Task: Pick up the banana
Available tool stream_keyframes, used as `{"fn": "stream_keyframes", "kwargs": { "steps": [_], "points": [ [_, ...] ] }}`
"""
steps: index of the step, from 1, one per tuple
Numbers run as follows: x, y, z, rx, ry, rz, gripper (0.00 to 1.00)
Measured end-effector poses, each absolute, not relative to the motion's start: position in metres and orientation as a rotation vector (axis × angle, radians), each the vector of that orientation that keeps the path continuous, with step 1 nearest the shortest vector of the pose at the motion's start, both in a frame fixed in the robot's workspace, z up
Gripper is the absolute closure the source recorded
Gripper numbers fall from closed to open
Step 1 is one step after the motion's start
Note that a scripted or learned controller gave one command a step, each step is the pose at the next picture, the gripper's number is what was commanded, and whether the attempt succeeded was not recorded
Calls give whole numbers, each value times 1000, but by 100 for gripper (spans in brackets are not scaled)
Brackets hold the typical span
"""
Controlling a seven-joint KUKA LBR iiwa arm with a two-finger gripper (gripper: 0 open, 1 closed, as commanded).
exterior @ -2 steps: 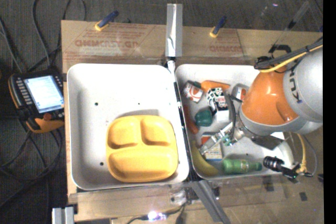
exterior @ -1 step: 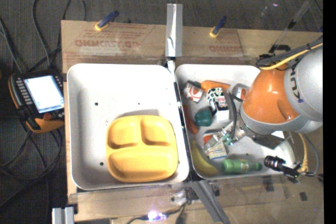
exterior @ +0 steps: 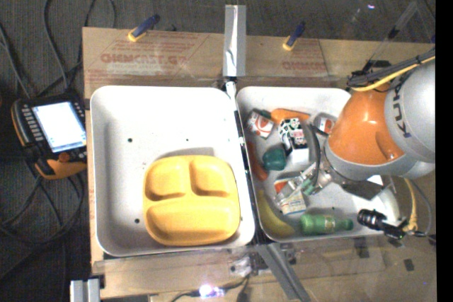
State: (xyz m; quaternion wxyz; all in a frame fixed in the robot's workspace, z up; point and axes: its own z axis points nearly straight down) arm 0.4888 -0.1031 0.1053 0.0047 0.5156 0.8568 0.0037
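The banana (exterior: 272, 218) lies along the front left corner of the right bin (exterior: 333, 93), a yellow curve partly covered by a red-and-white packet (exterior: 289, 199). My gripper (exterior: 306, 182) hangs low over the middle of that bin, just above and right of the packet, a short way behind the banana. The grey arm with its orange band (exterior: 362, 132) covers the bin's right side. Nothing can be made out held in the gripper.
A green bottle (exterior: 325, 224) lies to the right of the banana. A dark green object (exterior: 274, 158), a red-and-white can (exterior: 260, 124), a black-and-white box (exterior: 292, 131) and an orange item (exterior: 290, 113) crowd the bin's back. A yellow divided tray (exterior: 191, 199) sits in the left bin (exterior: 127, 117).
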Motion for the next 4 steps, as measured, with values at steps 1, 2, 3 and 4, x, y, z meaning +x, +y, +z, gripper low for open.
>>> {"fn": "stream_keyframes", "kwargs": {
  "steps": [1,2,3,4],
  "points": [
    [489,-103,105,1614,2684,11,0],
    [488,-105,89,1957,2449,14,0],
    [493,-100,89,2496,1888,16,0],
    [491,-101,97,2501,1889,9,100]
  ]
}}
